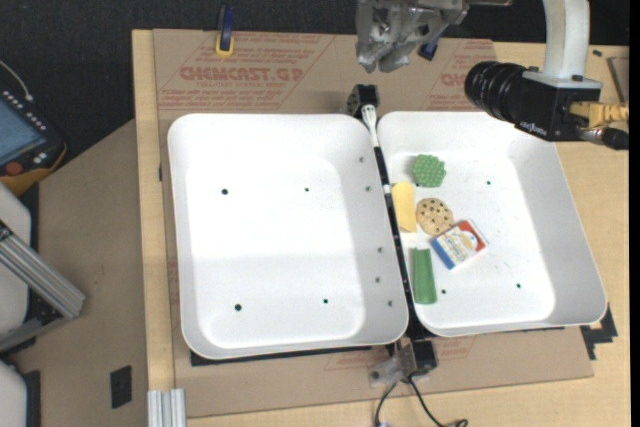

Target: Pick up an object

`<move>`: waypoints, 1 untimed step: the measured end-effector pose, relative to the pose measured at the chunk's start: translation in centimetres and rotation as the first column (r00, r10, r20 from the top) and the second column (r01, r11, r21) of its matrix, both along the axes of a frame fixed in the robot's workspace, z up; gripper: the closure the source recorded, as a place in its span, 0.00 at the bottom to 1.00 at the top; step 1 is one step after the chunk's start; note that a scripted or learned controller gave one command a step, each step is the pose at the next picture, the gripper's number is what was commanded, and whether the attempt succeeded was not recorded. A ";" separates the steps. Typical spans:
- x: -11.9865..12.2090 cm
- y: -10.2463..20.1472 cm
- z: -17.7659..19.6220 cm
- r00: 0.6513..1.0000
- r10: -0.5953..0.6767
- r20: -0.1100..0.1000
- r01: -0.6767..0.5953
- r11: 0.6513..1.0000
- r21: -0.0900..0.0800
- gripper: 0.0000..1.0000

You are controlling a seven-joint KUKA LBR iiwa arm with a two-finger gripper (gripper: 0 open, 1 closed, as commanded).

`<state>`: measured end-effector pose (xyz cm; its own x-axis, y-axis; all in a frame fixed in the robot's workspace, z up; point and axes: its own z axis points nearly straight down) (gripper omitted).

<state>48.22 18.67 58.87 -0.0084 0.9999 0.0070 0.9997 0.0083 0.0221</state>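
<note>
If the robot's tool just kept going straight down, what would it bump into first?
Probably the brown board behind the bins, or the black clip where they join. The tool hangs above the back edge, not over the toys. Depth is hard to judge from this slanted view, so it might reach the right bin's rim instead.

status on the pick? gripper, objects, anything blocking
Gripper high above the bins' far edge, nothing between the jaws. Five objects clustered in right bin, untouched. Yellow piece hugs the divider wall.
</note>
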 end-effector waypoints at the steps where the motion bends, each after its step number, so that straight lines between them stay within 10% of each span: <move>1: 0.0 0.0 1.1 1.000 0.001 0.003 -0.001 1.000 0.001 1.00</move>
